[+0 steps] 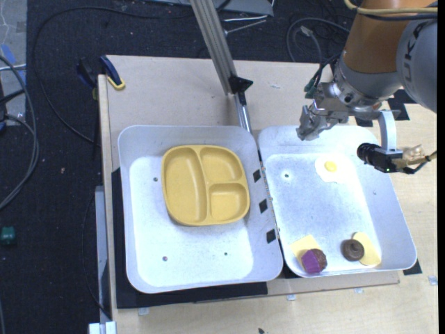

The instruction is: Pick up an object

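Right bin: central floor is bare. A fried-egg toy lies near the far rim; a purple object and a brown object lie along the near rim. The arm angles down from upper right. The pincer hangs above the far-left corner; finger state cannot be told.

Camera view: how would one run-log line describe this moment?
tool: above right bin's far edge | holding: nothing seen | fried egg, purple piece, brown piece: right bin | yellow tray: left bin

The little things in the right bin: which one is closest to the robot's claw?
The fried egg, white with a yellow yolk, lies nearest the gripper. The purple and brown pieces sit at the bin's front.
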Tool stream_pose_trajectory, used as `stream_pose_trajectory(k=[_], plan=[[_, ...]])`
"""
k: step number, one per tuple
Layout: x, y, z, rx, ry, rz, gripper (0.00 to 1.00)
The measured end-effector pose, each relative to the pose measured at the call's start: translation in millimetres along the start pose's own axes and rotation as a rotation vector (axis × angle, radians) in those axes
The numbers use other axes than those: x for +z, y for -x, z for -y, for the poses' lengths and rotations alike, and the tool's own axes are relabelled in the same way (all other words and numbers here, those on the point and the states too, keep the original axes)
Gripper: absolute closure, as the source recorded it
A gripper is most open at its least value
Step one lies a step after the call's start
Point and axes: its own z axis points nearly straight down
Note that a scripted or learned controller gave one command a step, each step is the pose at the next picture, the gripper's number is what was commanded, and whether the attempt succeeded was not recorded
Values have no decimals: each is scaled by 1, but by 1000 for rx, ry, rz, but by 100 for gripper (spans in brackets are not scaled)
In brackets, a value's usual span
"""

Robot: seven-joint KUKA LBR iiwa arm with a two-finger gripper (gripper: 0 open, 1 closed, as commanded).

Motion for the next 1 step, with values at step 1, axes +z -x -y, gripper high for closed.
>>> stream_pose_trajectory(k=[1], plan=[[1, -44, 30, 0, -1, 0, 100]])
